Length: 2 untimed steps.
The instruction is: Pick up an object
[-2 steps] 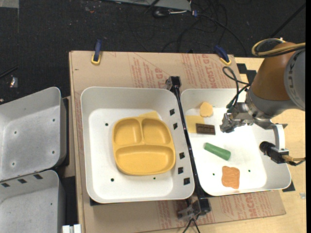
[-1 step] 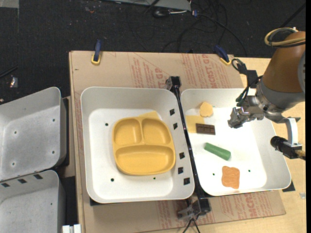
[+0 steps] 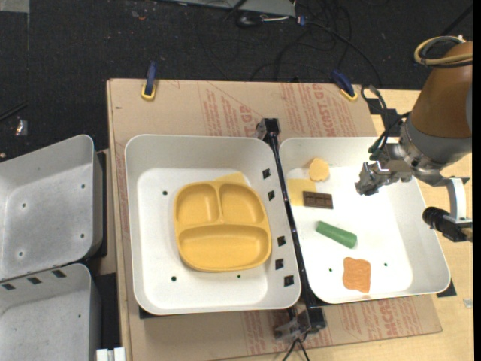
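Tan cardboard-covered bench top (image 3: 203, 104) with red printed lettering fills centre frame, on dark floor (image 3: 68, 28). Two shallow white plastic bins sit directly on it, side by side, touching along a black divider strip (image 3: 284, 201): left bin (image 3: 146, 201) centre frame, right bin (image 3: 421, 232) centre-right. Two blue-and-yellow clamps grip the top edge, one upper left (image 3: 149, 81), one upper right (image 3: 344, 85). Black clamp (image 3: 301, 323) at bottom edge, below the bins' seam.

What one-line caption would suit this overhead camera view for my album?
Grey-and-orange robot arm's gripper hovers over the right white bin holding small food-shaped toys, beside a yellow divided plastic tray in the left bin.
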Tool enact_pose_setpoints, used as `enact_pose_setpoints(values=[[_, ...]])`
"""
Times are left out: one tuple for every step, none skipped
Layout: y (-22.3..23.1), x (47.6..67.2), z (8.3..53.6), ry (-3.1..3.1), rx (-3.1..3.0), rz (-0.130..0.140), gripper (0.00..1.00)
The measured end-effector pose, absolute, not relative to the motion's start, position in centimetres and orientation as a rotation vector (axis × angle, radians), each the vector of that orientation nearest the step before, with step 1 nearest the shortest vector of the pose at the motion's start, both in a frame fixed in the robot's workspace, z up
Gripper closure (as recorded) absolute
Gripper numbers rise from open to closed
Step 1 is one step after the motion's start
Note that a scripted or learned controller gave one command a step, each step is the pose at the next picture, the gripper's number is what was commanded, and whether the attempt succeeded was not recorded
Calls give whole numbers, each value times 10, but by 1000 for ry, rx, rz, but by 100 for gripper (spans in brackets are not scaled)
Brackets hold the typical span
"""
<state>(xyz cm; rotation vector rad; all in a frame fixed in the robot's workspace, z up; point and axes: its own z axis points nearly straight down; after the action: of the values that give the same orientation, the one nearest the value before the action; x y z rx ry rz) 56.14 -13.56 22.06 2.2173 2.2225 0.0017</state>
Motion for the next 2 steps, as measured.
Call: enact_pose_setpoints(values=[[-86, 573, 232, 2229, 2212, 4, 100], [-38, 578, 223, 2230, 2215, 0, 100]])
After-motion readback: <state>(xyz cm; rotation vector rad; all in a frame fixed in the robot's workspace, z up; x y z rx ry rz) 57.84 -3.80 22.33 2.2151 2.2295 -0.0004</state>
